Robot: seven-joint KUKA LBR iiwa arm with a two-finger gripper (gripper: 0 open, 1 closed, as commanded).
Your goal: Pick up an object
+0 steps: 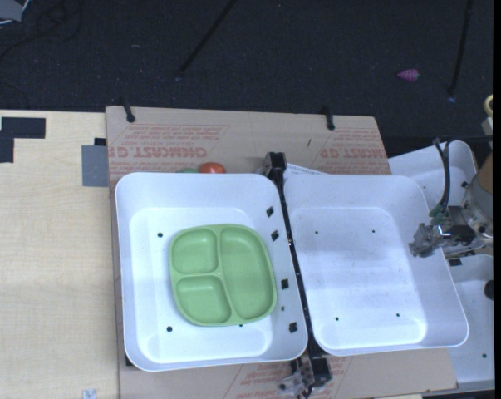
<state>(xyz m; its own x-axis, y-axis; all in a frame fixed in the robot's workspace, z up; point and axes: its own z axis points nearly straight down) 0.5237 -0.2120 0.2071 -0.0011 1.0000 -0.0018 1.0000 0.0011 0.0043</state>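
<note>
You have two white bins side by side in the lower middle of the frame. The left bin holds a green divided plate, lying flat a little right of that bin's centre; its right edge sits near the wall shared with the neighbouring bin, while bare floor shows along its left side and above it. The right bin shows you a bare white floor from wall to wall (only small dark dots mark it). Between the two runs a dark divider with clips, slanting from upper middle down to the bottom edge.

Your gripper is at the right of the frame, over the right bin's right rim, well apart from the plate; nothing is seen between its fingers, and you cannot tell from here whether they are spread or closed. A small orange object peeks out just behind the left bin's top rim, on the cardboard sheet under both bins.
</note>
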